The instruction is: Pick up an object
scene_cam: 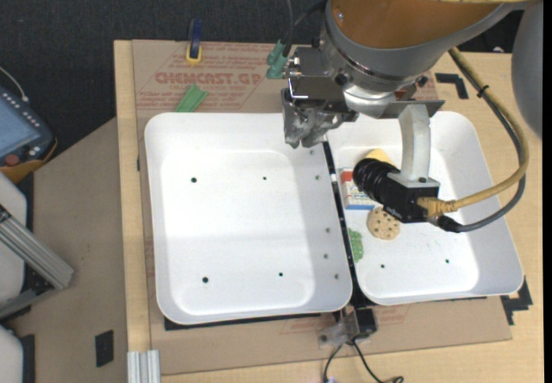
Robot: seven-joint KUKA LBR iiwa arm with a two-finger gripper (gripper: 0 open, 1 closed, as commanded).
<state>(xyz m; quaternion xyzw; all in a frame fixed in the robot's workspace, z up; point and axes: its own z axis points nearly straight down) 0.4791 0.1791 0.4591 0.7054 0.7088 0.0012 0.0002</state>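
My gripper [304, 135] hangs over the far end of the divide between the two white bins, its dark fingers pointing down; nothing shows between them. In the right bin [466, 273] lie a round tan cookie-like disc [384, 223], a yellow rounded object [376, 155] and a small white box with red and blue print [352, 189], all partly covered by a black cylinder mounted on the arm [388, 187]. A small green item [355, 245] lies by the divider.
The left bin [228, 226] sits to the left of the gripper. On the cardboard behind the bins are a green strip [191, 98] and a blue-yellow clamp [195, 43]. The large orange-grey arm body [414, 2] covers the upper right.
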